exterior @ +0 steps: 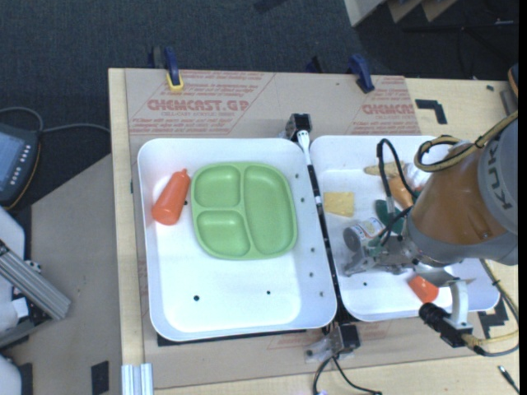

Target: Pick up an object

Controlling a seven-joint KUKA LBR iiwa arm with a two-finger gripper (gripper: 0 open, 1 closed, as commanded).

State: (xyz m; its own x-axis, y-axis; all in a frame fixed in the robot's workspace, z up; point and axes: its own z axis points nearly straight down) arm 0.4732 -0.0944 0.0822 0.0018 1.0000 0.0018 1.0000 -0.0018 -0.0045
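Note:
In the right bin (362, 301) my gripper (365, 259) is down low near the left wall, below the arm's orange band (449, 208). A small grey cylinder (356, 237) lies just above it, touching or nearly so. A pale yellow block (338, 203) sits further up. A teal piece (384, 213) shows at the edge of the arm. A small orange-red object (424, 287) lies to the gripper's right under the arm. A tan piece (381, 169) and an orange one (401, 190) lie near the bin's top.
The left bin (239, 303) holds a green divided plate (244, 210) and an orange bottle-shaped object (171, 197) at its left. The ridge (319, 220) between the bins runs close to the gripper. Black cables (387, 159) loop over the right bin.

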